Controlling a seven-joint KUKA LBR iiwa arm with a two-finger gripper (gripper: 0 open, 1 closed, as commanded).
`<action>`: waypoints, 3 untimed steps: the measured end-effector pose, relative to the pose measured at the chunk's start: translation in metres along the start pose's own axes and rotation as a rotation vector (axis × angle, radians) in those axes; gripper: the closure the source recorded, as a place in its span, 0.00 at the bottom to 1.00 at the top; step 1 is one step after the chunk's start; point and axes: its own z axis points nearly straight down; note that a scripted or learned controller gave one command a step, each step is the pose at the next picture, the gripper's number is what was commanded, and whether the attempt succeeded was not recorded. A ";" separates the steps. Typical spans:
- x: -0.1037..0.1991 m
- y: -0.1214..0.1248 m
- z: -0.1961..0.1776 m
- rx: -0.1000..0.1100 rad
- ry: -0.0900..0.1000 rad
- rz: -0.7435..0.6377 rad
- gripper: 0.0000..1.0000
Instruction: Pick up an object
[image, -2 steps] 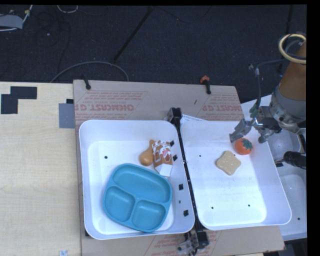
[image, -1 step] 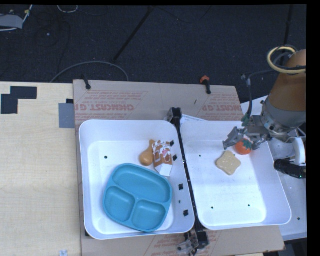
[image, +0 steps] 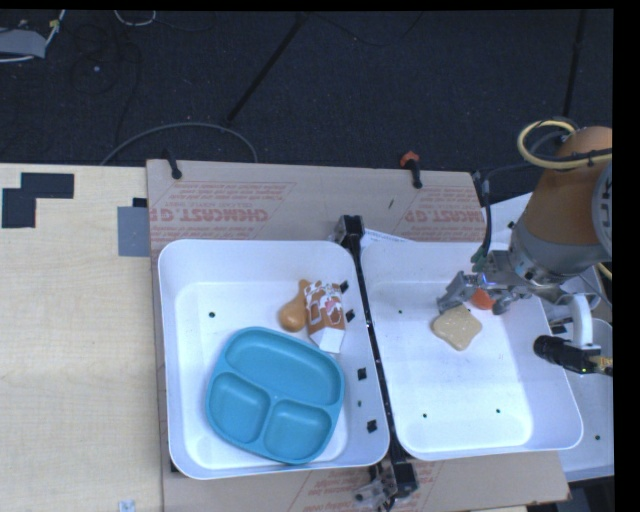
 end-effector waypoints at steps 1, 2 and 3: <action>-0.002 -0.004 0.044 -0.001 0.000 0.000 0.00; -0.003 -0.004 0.032 -0.002 0.000 0.003 1.00; -0.007 -0.010 -0.012 -0.007 -0.001 0.005 1.00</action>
